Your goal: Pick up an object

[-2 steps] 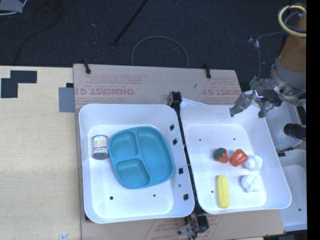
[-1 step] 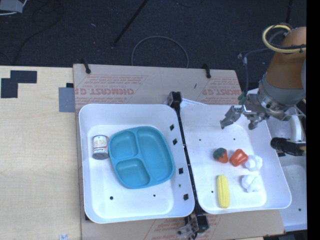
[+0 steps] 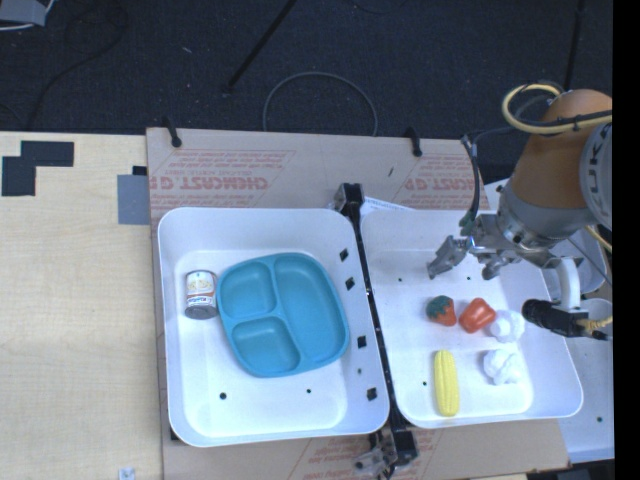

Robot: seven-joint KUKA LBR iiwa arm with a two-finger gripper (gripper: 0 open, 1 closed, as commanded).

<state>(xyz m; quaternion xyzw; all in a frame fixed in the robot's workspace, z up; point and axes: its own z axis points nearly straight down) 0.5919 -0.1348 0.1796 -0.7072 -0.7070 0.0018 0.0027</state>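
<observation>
Your gripper (image 3: 470, 255) hangs over the right bin (image 3: 400, 388) with its two fingers spread wide and nothing between them, placed, I judge, to come down on the toys just below. Nearest, at its five o'clock, lie a strawberry-like toy (image 3: 441, 310) and an orange pepper (image 3: 477, 315) side by side. The toy corn cob (image 3: 445, 382) sits further on at six o'clock, its long axis running twelve to six. In the left bin (image 3: 200, 408) rest a blue divided plate (image 3: 283, 313) and a small can (image 3: 201, 294) at its nine o'clock.
</observation>
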